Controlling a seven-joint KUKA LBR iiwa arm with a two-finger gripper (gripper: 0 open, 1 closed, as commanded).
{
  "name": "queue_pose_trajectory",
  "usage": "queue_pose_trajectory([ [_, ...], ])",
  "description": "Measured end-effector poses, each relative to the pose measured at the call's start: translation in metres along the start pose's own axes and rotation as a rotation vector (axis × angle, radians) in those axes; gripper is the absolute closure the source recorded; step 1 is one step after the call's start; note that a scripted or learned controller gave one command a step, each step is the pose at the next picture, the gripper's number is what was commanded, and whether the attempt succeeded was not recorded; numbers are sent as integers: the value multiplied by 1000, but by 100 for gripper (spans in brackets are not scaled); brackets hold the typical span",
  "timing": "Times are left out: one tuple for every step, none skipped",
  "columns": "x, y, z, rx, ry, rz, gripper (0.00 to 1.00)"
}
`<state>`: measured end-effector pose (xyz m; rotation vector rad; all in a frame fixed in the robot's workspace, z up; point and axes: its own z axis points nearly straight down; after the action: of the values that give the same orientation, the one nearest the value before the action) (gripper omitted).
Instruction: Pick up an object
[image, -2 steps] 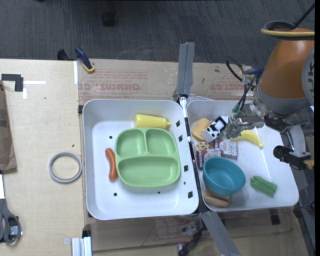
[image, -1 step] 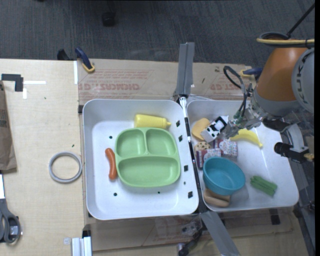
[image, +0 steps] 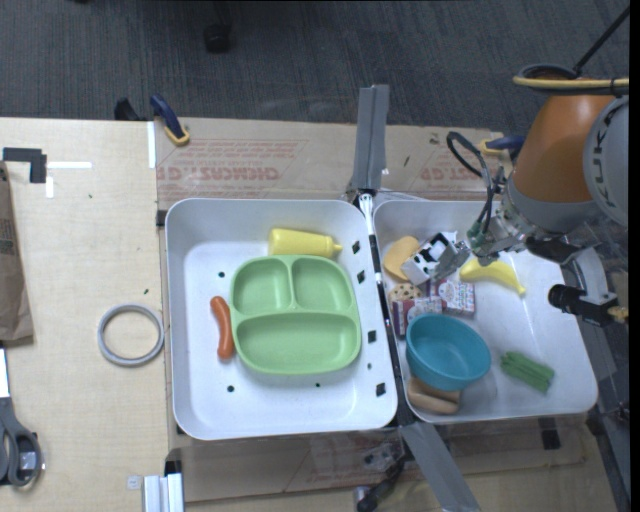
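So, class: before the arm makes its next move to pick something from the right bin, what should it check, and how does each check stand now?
1. Gripper is over the right bin: ok.
2. Jaws open or shut: cannot tell.
3. Something held between the jaws: cannot tell.
4. Target is free of neighbours: not ok; the black-and-white object, tan piece and banana crowd together.
5. Blue bowl is clear of the gripper: ok.
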<state>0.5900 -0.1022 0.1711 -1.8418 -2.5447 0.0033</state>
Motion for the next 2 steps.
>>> queue_pose_trajectory([
  [-21,-28,75,-9,-6,-57,0],
  [7,-17,80,-1,0,-70,0],
])
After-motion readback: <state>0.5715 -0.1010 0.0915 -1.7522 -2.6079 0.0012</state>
